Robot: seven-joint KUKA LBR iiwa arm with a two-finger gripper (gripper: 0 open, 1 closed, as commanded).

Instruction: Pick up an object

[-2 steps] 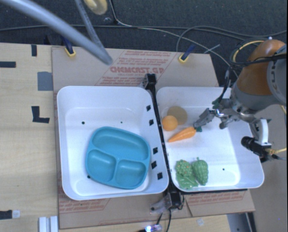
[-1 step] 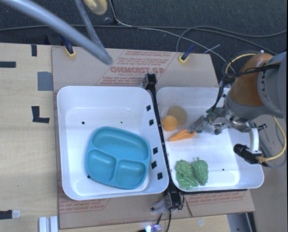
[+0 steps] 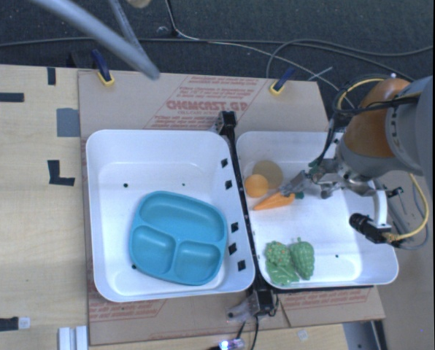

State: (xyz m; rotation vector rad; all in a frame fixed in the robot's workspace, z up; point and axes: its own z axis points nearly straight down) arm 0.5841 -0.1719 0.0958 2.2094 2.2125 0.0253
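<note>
Two shallow white plastic bins sit side by side on a brown cardboard sheet (image 3: 203,100) printed with red lettering. The left bin (image 3: 108,159) holds a smooth blue plastic tray (image 3: 177,237) with rounded corners and three moulded compartments, lying flat near the bin's middle. In the right bin (image 3: 363,268), an orange carrot (image 3: 274,203), tapered and glossy, lies toward the left side, with a small round orange ball (image 3: 256,186) just beside it on the far-left and a pale tan disc (image 3: 270,170) touching the ball behind it. Two bumpy green berry-shaped pieces (image 3: 290,260) rest close together by the near wall. The grey arm (image 3: 403,133) with its orange band comes in from the right, and the gripper (image 3: 302,186) is low in the right bin at the carrot's thick right end; whether it is apart or closed cannot be told at this angle.
</note>
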